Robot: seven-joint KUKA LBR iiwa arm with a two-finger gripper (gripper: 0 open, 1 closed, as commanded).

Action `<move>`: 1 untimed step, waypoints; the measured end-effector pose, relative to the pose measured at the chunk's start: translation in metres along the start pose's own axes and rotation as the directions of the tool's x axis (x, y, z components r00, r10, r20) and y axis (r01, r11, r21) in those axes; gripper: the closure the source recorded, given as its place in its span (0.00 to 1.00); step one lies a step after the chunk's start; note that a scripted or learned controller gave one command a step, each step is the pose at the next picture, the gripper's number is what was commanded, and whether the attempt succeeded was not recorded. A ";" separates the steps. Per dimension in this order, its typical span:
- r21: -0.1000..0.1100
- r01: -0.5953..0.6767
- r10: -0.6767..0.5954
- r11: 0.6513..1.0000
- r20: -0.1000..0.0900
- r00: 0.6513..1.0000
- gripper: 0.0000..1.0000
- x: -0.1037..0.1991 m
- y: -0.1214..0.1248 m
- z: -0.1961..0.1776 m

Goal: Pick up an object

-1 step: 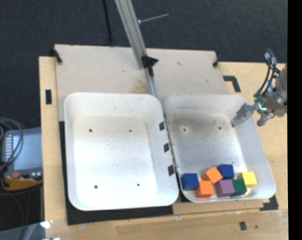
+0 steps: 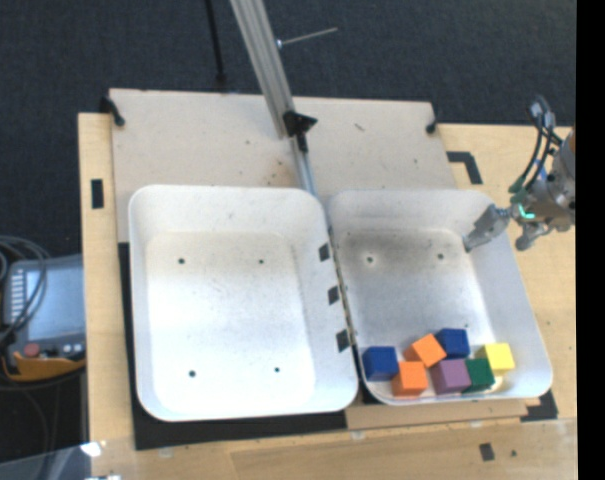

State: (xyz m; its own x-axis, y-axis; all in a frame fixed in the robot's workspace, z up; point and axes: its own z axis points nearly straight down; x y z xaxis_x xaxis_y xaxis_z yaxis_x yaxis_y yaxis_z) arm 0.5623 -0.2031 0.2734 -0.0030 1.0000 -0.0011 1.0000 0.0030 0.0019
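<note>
Several small blocks lie clustered at the near end of the right bin (image 2: 502,268): a blue one (image 2: 380,361), an orange one (image 2: 428,349), a second blue one (image 2: 452,342), a yellow one (image 2: 499,356), a second orange one (image 2: 412,376), a purple one (image 2: 449,375) and a green one (image 2: 479,373). My gripper (image 2: 500,236) hangs over the far right rim of that bin, well away from the blocks. It is open, and nothing sits between its fingers.
The left bin (image 2: 142,268) stands beside the right one, with a ridge between them. A slanted metal post (image 2: 267,58) rises from behind the bins. A cable and pendant box (image 2: 42,313) lie off the bench at the left.
</note>
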 end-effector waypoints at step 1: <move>0.007 -0.004 0.004 1.000 0.000 1.000 0.00 -0.002 -0.006 0.062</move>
